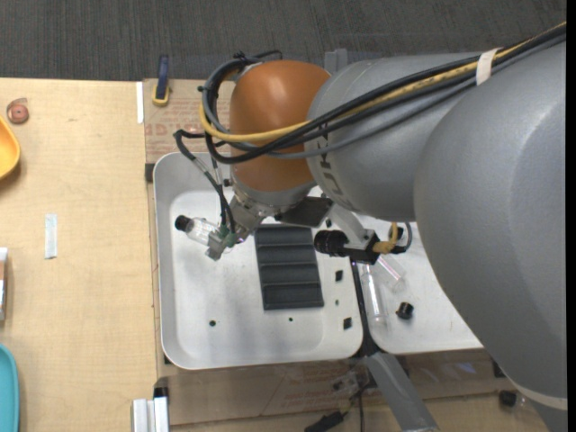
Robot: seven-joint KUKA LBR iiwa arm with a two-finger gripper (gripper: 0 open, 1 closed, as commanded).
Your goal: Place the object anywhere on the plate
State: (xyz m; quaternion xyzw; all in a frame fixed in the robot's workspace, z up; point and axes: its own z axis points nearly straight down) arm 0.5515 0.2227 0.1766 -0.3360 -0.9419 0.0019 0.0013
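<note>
Gripper (219, 239): low in the left bin (160, 268), upper left part, under the orange wrist band; whether it is parted, closed or clamped on anything cannot be told, the tip being small and partly under the arm (468, 151).

Vial (191, 227): taken to be the task's object; clear, black cap at its left end; lies on the bin floor just left of the gripper tip, its near end touching or almost touching the tip, which of the two unclear; long axis runs left to right, dipping a little toward the gripper; not seen to be held.

Slab (290, 268): black, ribbed, flat on the bin floor just right of the gripper; long axis top to bottom.

Plate: none identified with certainty; an orange dish (5, 151) shows at the left edge on the bench (90, 286), well apart from the bin; the likeliest candidate, as a judgement only.

Right bin (441, 331): a clear tube (373, 297) and a loose black cap (405, 310); much of it under the arm.

Room: left wall of the bin near the vial, little slack on that side; bare floor below vial and gripper, toward the front wall; any carry to the dish must clear the left rim and cross open bench.
</note>
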